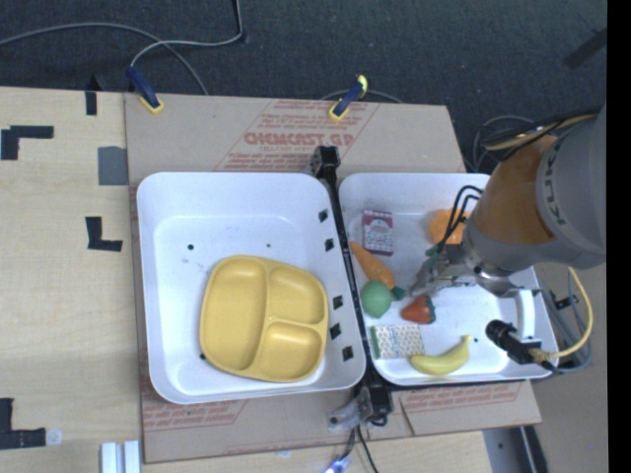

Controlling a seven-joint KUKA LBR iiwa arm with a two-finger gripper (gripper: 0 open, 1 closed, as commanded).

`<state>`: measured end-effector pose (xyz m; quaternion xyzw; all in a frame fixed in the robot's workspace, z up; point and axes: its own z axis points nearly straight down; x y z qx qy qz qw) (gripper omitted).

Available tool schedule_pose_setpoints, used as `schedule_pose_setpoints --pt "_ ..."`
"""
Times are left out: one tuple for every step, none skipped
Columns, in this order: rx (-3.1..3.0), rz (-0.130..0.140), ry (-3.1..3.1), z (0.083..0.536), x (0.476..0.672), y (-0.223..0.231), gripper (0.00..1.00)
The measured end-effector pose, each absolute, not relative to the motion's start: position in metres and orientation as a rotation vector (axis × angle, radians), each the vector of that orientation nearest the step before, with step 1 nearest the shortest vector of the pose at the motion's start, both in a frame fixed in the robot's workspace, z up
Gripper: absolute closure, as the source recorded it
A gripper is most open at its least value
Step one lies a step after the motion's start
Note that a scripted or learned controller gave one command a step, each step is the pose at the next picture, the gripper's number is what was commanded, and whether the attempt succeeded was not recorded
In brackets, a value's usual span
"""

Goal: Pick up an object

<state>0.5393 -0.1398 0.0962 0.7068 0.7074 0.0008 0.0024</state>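
The right bin (493, 200) holds several small items: a red-and-white carton (377, 232), an orange carrot (372, 264), a green ball (376, 298), a red strawberry-like piece (418, 310), a patterned packet (398, 340), a yellow banana (440, 358) and an orange fruit (443, 227) partly behind the arm. My gripper (430, 276) hangs low over the middle of this bin, just above and slightly right of the red piece, with the green ball to its left. The grey arm with its orange band covers the bin's right part.
The left bin (158, 215) holds a yellow divided plate (264, 316). A black divider with clips runs between the bins (340, 264). Cables lie at the back of the bench and beside the arm at the right.
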Motion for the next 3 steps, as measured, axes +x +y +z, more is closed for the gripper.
schedule_pose_setpoints --pt "2.218 0.002 2.219 0.096 0.539 -0.140 0.00" --pt "2.219 0.003 2.218 0.086 0.495 -0.103 0.00" --pt "2.220 0.003 2.223 0.086 0.516 -0.121 0.00"
